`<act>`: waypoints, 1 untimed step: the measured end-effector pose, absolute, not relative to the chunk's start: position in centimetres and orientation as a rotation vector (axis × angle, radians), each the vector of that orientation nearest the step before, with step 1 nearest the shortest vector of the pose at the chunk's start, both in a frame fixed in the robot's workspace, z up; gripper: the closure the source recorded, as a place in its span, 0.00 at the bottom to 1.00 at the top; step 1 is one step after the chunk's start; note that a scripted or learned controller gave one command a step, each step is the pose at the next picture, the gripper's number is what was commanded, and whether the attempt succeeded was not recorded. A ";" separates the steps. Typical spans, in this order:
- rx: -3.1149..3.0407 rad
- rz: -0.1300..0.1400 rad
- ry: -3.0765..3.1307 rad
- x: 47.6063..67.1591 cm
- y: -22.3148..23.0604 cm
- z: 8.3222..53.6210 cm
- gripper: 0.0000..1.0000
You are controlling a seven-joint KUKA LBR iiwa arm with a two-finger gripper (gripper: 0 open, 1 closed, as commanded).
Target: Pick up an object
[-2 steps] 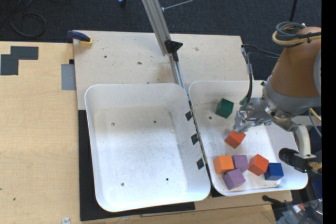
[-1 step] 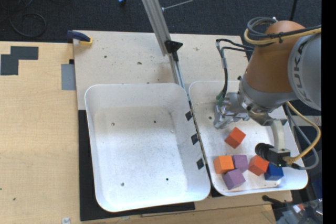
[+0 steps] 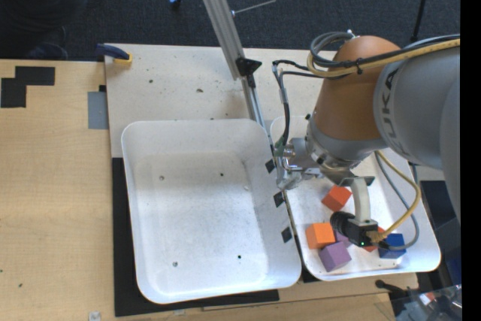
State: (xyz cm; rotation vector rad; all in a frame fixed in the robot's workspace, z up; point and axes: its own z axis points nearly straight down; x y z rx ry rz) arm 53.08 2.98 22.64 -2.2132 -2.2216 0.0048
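Found the gripper [image 3: 291, 166] low in the right bin [image 3: 421, 255], close by that bin's left wall, just beside the seam with the left bin [image 3: 195, 131]. Could not tell from this view whether released or clenched. Saw no block at the gripper itself.

Counted four loose pieces, all in the near half of the right bin:
- red-orange block [image 3: 337, 198], sitting skewed to the bin walls
- orange cube [image 3: 321, 234], nearer the camera
- purple block [image 3: 335, 255], just beside the orange cube, possibly touching it
- blue block [image 3: 391, 244], off toward the right-hand rim

Judged the red-orange block the closest candidate. Placed it to the view's right of the gripper and slightly toward the camera, near but clearly apart, not beneath it. Could not settle its long axis, being close to square as seen.

Judged the task not yet done. Expected the next move to need a sideways shift away from the wall, toward the bin's middle, before any descent. Flagged the orange cube and purple block as awkward to grasp singly, being so close together.
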 end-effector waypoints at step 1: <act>-2.214 0.003 -2.223 54.1 8.5 21.9 1.00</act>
